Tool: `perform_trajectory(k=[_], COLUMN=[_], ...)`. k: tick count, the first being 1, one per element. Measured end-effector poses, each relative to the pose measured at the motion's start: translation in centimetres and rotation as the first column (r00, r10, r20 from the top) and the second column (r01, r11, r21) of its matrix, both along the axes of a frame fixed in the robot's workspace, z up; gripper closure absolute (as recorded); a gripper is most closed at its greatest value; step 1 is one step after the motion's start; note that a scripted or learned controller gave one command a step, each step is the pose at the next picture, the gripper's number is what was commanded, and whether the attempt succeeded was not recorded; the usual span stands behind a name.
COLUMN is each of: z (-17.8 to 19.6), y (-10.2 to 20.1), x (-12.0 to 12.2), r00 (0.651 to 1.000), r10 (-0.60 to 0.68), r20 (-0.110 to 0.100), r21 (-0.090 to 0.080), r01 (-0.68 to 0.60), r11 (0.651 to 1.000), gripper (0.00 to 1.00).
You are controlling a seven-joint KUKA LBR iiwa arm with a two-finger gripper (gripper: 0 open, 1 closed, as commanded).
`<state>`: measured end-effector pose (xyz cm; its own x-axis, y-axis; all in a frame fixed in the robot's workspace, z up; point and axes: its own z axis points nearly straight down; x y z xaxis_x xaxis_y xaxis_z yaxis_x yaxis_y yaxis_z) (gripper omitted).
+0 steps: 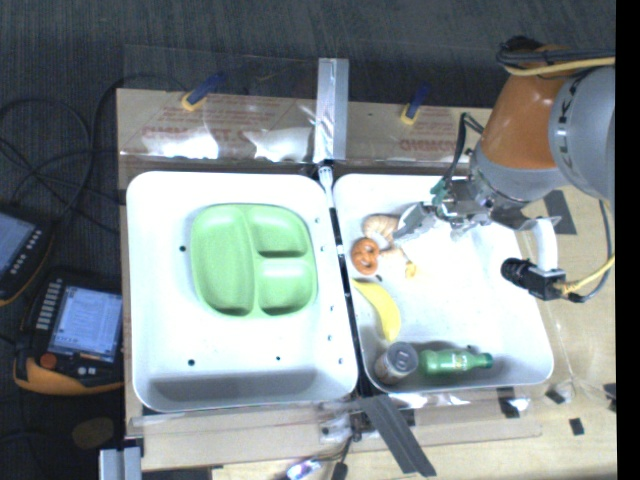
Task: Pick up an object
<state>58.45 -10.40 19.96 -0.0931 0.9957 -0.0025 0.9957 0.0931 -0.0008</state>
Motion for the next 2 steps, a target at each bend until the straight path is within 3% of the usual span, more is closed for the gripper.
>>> perform_trajectory(k=[1,2], z=[-11.1,-1.7], y=[-0.8,4.6], x=[-7.1,-4.3], r00=[0.991,0.994], r10=[0.134,-0.109], r20=[0.008,-0.002], r21=[0.001,0.002], r01=[-0.134,0.109], r11=[0.991,0.994], gripper=[0.0,0.0])
